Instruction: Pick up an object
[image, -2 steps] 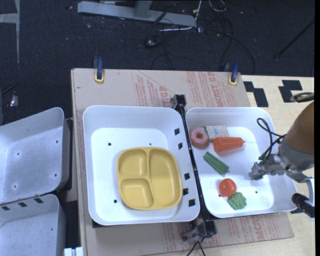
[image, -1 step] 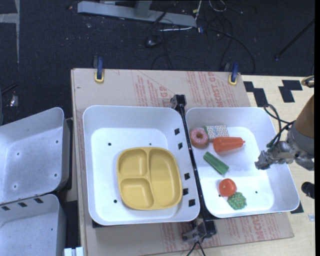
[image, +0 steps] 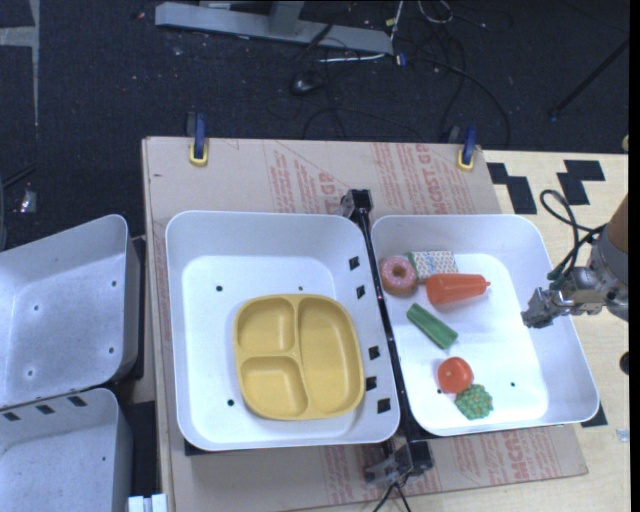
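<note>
The right bin (image: 560, 330) holds a pink donut (image: 399, 273), a speckled sponge block (image: 434, 263), a red pepper (image: 457, 288), a green cucumber piece (image: 432, 326), a red tomato (image: 454, 374) and a green broccoli piece (image: 474, 402). My gripper (image: 540, 308) hangs over the right wall of that bin, well to the right of all the items. Nothing shows between its fingers, and their state is too small to read.
The left bin (image: 200, 300) holds a yellow divided plate (image: 298, 356). Two more white bins (image: 60, 300) lie off the bench at the left. Yellow and blue clamps (image: 199, 150) grip the cardboard base at the back. Cables trail at the right edge.
</note>
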